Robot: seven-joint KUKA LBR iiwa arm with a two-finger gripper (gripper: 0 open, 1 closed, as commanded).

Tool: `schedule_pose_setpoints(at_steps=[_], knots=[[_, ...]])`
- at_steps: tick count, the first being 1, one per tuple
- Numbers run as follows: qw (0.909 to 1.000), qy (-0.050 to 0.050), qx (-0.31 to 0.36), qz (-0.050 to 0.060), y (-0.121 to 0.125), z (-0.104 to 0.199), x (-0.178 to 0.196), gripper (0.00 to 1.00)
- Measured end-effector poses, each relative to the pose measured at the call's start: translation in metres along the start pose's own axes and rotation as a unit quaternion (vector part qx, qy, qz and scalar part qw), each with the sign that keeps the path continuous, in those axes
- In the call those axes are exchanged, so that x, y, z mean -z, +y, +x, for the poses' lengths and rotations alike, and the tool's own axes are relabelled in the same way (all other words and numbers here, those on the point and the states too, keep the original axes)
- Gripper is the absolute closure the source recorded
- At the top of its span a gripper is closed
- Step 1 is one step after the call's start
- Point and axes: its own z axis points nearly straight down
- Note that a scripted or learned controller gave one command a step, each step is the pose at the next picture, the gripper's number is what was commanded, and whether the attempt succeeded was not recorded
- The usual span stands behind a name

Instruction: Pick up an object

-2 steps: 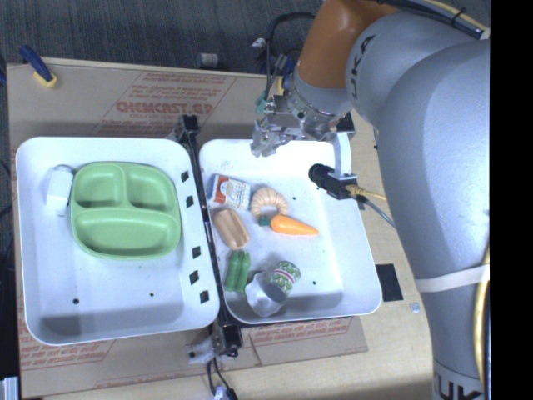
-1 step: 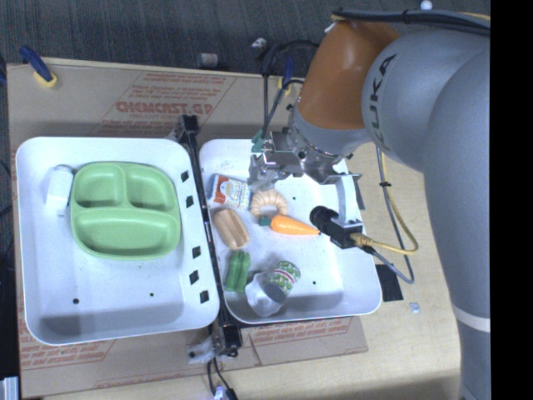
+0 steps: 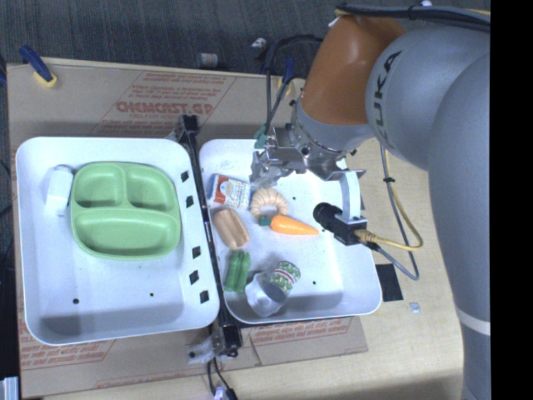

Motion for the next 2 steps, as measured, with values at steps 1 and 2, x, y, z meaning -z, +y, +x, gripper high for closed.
schedule_pose_setpoints(at_steps=[1,2], knots=[[1.0,0.0,-0.003,0.0,-0.094,-0.051,-0.052,1.0],[1.0,0.0,-0.003,-0.001,-0.094,-0.096,-0.06,1.0]])
